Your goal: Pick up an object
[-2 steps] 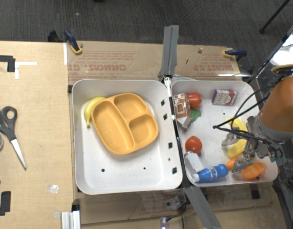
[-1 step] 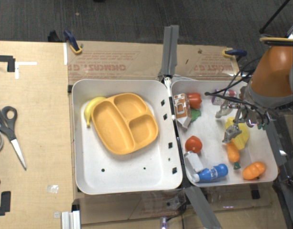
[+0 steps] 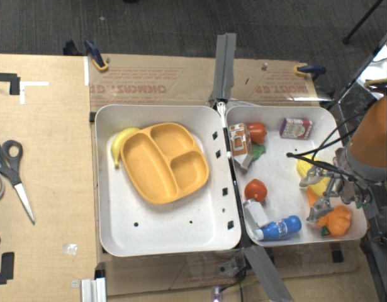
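Observation:
My gripper (image 3: 313, 198) hangs low over the right side of the right bin (image 3: 278, 115), open, with one fingertip (image 3: 306, 180) beside a yellow object (image 3: 311, 170) and the other next to an orange pumpkin-like toy (image 3: 337, 221). A small orange piece (image 3: 312, 196) lies between the fingers, and I cannot tell if they touch it. Also in this bin are two red tomatoes (image 3: 257, 131) (image 3: 256, 189), a purple packet (image 3: 296, 128), a brown carton (image 3: 239, 140) and a blue-and-white bottle (image 3: 279, 228).
The left bin (image 3: 111, 231) holds a yellow divided plate (image 3: 165, 162) with a banana (image 3: 120, 145) tucked at its left edge. Scissors (image 3: 14, 175) lie on the wooden bench at far left. Black cables (image 3: 319, 146) run from the arm across the right bin.

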`<state>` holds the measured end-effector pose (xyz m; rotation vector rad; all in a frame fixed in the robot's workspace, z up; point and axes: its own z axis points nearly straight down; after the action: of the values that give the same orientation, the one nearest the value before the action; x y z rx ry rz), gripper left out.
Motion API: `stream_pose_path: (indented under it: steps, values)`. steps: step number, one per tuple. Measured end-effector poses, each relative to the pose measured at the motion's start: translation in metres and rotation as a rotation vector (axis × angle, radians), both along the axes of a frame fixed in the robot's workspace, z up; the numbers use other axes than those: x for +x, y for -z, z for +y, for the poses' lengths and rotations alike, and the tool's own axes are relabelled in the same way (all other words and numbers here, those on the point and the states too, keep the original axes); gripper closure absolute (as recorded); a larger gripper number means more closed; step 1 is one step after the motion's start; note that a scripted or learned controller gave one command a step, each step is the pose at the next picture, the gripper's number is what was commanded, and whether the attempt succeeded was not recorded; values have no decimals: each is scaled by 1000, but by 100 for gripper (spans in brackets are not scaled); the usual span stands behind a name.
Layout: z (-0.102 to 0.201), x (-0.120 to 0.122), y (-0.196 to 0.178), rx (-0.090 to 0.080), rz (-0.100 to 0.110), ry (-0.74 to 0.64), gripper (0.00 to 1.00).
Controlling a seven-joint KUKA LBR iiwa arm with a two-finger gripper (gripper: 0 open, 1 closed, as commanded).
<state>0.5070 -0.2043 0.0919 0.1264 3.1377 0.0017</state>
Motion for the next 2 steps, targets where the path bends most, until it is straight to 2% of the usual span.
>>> stream_pose_path:
  steps: [1,2]
  values:
    - [1,2,-10,-1,-4,-4,100]
    - [1,2,-10,-1,-4,-4,0]
